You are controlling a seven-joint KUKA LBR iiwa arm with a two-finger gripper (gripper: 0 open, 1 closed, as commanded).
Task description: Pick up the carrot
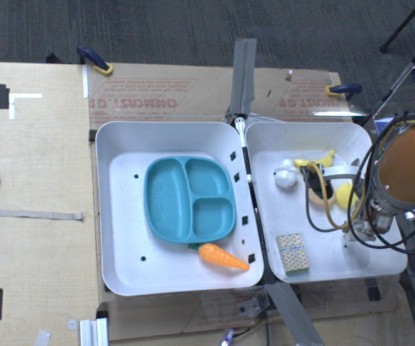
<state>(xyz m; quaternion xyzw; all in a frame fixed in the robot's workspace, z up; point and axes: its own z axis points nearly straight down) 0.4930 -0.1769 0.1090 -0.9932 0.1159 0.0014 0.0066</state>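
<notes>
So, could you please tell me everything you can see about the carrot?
The carrot is small, bright orange and smooth, and looks like a plastic toy. It lies on its side on the floor of the left bin, near the front wall, with its thick end toward the blue divided plate and its tip pointing right toward the wall between the bins. A bit of green shows at the thick end, which sits at the plate's front edge, seemingly touching it. Nothing grips it.

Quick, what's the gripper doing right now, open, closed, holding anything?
Gripper: cannot be told; it is over the right bin, wrapped in cables. The carrot lies in the left bin, below the teal plate.
</notes>
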